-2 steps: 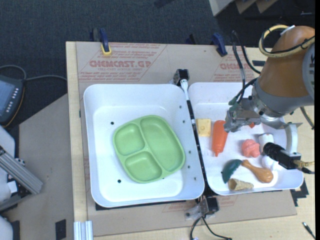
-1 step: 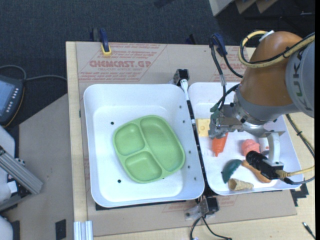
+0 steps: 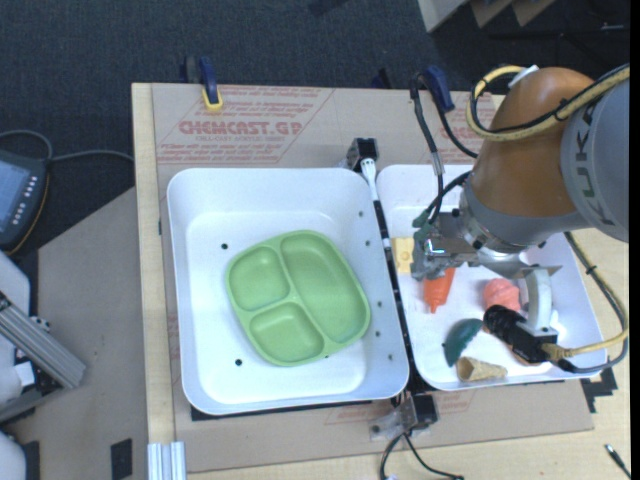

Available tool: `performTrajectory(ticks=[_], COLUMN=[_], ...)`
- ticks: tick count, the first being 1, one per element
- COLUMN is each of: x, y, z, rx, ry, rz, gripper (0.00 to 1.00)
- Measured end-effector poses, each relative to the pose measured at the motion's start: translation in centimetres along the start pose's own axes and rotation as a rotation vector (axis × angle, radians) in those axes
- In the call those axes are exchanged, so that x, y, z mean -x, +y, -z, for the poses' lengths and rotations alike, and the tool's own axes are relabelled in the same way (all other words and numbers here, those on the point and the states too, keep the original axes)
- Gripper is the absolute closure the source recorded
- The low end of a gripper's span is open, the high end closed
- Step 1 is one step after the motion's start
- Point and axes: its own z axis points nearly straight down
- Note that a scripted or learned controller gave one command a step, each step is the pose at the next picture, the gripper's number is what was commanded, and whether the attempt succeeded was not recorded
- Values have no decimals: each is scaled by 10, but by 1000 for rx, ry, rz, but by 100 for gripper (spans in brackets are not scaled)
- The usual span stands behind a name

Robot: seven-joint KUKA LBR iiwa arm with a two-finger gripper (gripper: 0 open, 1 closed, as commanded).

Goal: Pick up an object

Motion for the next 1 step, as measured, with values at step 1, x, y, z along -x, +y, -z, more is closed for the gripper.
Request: performTrajectory(ticks=[1], x=[2], y=[-14], z=[7], rx=[0], ry=[1], rz=[-3], gripper=[100])
